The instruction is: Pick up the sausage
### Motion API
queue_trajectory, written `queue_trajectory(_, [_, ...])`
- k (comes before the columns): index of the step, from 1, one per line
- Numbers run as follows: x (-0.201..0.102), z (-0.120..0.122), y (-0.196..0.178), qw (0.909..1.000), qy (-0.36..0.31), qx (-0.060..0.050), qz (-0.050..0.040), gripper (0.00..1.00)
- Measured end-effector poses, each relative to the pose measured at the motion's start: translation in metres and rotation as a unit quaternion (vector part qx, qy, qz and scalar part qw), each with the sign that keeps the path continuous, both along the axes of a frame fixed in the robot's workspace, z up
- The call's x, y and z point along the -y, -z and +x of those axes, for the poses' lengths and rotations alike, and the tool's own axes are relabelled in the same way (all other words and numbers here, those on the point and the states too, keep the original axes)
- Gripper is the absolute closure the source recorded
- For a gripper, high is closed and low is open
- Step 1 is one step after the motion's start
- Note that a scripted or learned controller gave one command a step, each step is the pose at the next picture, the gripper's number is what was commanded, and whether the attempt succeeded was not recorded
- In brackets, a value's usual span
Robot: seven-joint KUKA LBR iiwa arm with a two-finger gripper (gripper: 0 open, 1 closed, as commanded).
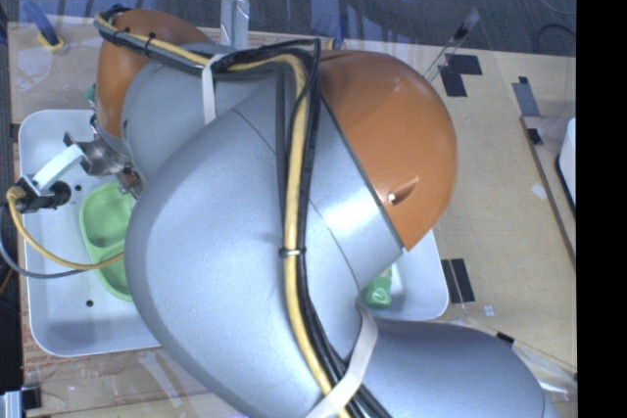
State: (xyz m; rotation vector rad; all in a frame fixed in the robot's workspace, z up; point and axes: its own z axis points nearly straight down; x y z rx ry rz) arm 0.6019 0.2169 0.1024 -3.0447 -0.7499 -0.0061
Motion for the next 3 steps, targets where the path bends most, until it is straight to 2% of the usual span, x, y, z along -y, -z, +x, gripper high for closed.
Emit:
queue_trajectory(1, [-0.001, 0.038, 0.010, 0.9904, 0.138, -0.002, -0.0022, 0.00])
queue_trajectory(2, [-0.001, 0.012, 0.011, 0.9904, 0.138, -0.003, -0.0033, 0.00])
queue_trajectory(3, [0.025, 0.035, 0.009, 0.9913, 0.131, -0.006, 0.0100, 0.00])
